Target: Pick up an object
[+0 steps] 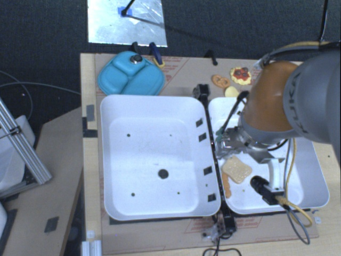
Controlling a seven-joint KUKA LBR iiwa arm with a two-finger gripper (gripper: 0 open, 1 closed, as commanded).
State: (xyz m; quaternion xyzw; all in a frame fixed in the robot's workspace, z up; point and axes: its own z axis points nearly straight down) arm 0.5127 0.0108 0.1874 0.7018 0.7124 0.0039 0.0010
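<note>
A tan slice of toy toast (236, 169) lies in the right bin (314, 188), near its left wall. Beside it a thin orange stick (226, 186) rests along that wall. My gripper (227, 145) hangs low over the right bin's left side, just above and to the left of the toast. The grey arm with its orange band (269, 103) covers most of the bin's middle and back. No object shows in the gripper.
The left bin (154, 153) sits beside the right one, with a black divider (210, 148) between them. Behind the bins lie a blue sectioned tray (131, 74), a toy pretzel (220, 81), a small toy pizza (241, 75) and a pale yellow piece (231, 92).
</note>
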